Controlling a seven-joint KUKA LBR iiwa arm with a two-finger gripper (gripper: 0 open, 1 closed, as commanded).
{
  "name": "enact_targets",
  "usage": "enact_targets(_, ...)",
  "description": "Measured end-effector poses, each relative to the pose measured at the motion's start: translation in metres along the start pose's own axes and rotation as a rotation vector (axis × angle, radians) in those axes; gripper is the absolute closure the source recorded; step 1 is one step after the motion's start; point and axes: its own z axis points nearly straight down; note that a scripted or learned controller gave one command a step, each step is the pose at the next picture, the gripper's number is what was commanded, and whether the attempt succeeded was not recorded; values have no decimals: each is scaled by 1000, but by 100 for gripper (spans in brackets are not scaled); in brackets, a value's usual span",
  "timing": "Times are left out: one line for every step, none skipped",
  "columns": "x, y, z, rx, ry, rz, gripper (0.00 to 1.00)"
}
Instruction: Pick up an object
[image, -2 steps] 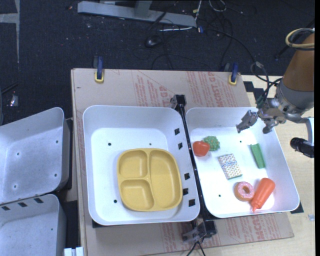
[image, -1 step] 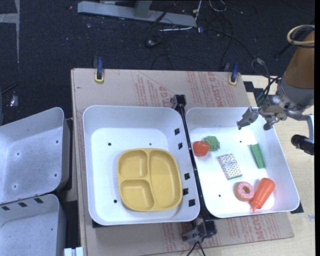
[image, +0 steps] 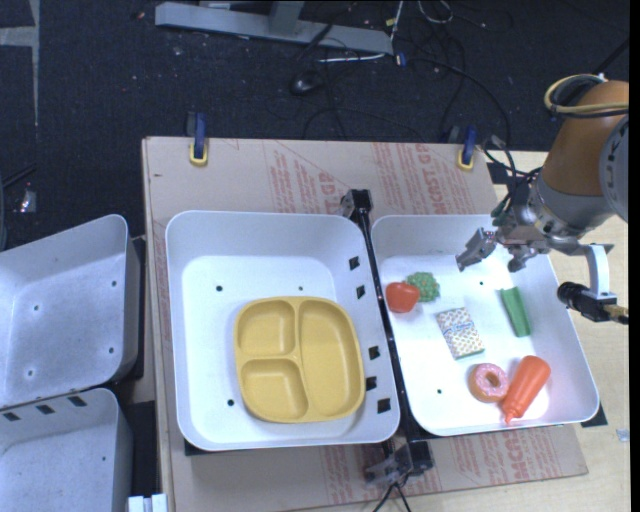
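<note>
The right bin (image: 420, 410) holds a red tomato (image: 402, 297) touching a green broccoli piece (image: 425, 286), a green stick (image: 517, 311), a patterned sponge block (image: 460, 332), a pink donut (image: 489, 381) and an orange carrot (image: 525, 387). My gripper (image: 497, 254) hangs over the bin's far right part, open, with nothing between its fingers. It is above and left of the green stick.
The left bin (image: 200, 420) holds a yellow three-compartment plate (image: 298, 358). Black clips run along the divider (image: 375, 300) between the bins. Two more white trays (image: 60, 300) lie off the bench at the left.
</note>
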Motion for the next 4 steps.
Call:
enact_targets(5, 0, 63, 1, 0, 0, 0)
enact_targets(6, 1, 67, -3, -1, 0, 0)
enact_targets(6, 1, 56, -5, -2, -1, 100)
enact_targets(7, 7, -8, -11, -3, 0, 100)
